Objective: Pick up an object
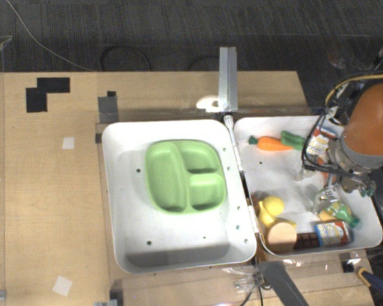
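Two white bins (116,186) are seen to be of smooth plastic with a faint sheen. A green divided plate (183,175) appears as matt plastic. The bench (46,210) is finished in pale, matt wood grain. The carrot (273,144) looks like glossy plastic. A brushed metal post (228,79) is shown; the bottle (332,232) possibly carries a paper label.

Right bin (274,128): carrot (273,144) at back; lemon (271,208), bottle (332,233) lying at front.
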You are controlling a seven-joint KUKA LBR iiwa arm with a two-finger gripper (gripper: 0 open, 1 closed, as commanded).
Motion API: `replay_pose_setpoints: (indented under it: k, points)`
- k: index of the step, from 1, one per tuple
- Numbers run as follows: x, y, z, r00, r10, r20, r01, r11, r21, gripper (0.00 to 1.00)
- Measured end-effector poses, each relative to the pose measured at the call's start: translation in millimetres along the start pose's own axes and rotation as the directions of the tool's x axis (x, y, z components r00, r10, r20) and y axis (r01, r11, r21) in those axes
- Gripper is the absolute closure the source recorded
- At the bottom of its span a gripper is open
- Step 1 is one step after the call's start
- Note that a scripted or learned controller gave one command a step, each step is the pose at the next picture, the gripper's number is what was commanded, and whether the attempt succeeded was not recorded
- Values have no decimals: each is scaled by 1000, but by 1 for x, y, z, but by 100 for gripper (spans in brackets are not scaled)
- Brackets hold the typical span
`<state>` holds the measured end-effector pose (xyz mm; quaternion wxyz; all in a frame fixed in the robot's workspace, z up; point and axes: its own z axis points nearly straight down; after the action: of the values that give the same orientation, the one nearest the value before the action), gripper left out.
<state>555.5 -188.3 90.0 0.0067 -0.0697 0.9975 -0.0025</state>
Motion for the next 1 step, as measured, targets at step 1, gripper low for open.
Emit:
replay_pose_setpoints:
  k: [1]
  points:
    - [46,67,-3,999,-53,4,53,999,-1,0]
